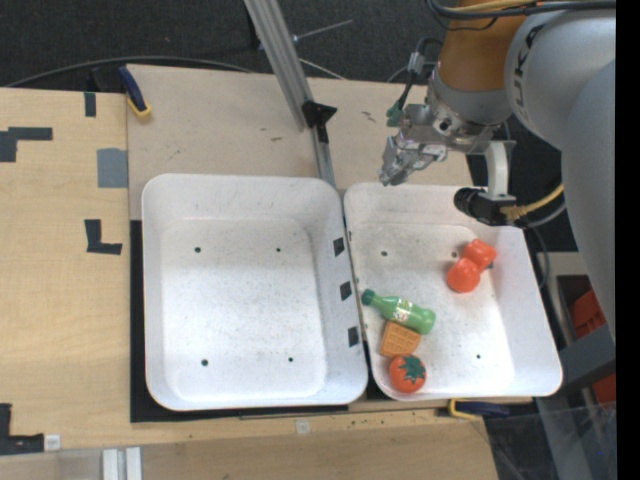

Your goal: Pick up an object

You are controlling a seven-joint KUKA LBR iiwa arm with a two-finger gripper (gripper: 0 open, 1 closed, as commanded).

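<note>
Left bin [160,268] has nothing in it I'd pick, so all my targets sit in the right bin [530,358]. Along its near left side: green bottle [400,311] lying flat, waffle piece [400,341] touching it just below, tomato [407,373] hard against the front rim. Further right, the orange toy [468,267] lies alone on open floor.

My gripper [399,171] hangs over the right bin's far left corner, nothing between the fingers (open or shut, cannot tell from this angle).

Step as I read it: pre-grasp, approach not yet made. Next move calls for choosing a target and descending square over it. Orange toy looks easiest, with room all round. The clustered three crowd each other and the rim, leaving little finger clearance.
</note>
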